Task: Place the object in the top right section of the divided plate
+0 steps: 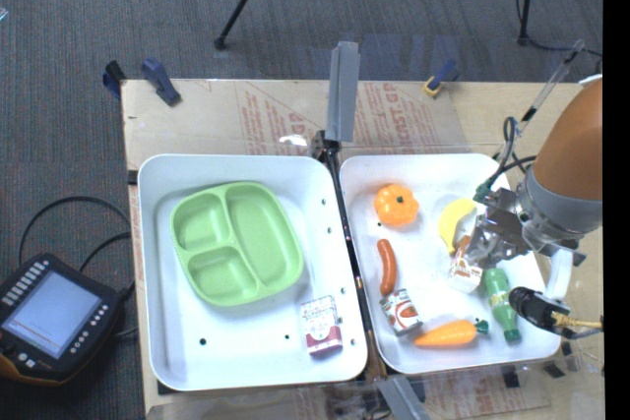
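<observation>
Over the right bin (433, 167), the claw (471, 263) hangs low above a small white-and-orange carton (465, 272); whether its fingers grip it I cannot tell. Just beside lie a yellow banana (454, 219) and a green bottle (500, 300). Well apart, the divided green plate (236, 243) sits in the left bin (167, 349).

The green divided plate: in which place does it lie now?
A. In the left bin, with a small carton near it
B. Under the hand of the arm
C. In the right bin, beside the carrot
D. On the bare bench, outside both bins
A. The green divided plate lies in the left bin, and a small carton sits just below its lower right corner; the carrot and the hand are over in the right bin.
</observation>
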Robot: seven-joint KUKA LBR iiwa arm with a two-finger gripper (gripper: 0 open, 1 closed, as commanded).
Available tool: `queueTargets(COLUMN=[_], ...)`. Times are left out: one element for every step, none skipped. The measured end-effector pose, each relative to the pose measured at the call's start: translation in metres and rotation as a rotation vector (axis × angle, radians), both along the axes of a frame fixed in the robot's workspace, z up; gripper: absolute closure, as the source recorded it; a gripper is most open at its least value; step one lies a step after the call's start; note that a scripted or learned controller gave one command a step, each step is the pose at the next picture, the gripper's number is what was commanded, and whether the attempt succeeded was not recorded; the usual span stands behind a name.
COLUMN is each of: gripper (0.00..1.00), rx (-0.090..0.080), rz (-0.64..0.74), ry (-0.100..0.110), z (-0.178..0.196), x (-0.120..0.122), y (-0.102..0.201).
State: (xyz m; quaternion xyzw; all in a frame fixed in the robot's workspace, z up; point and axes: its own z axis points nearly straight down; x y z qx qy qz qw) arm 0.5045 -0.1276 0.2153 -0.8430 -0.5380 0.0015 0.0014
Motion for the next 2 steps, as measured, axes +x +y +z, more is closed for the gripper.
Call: queueTargets(gripper=[1.00,1.00], rx=[0.000,0.001], rz=[-0.048,-0.345], ry=[0.000,0.005], z=[0.063,-0.079], x=[-0.027,-0.030], y=[-0.074,0.002])
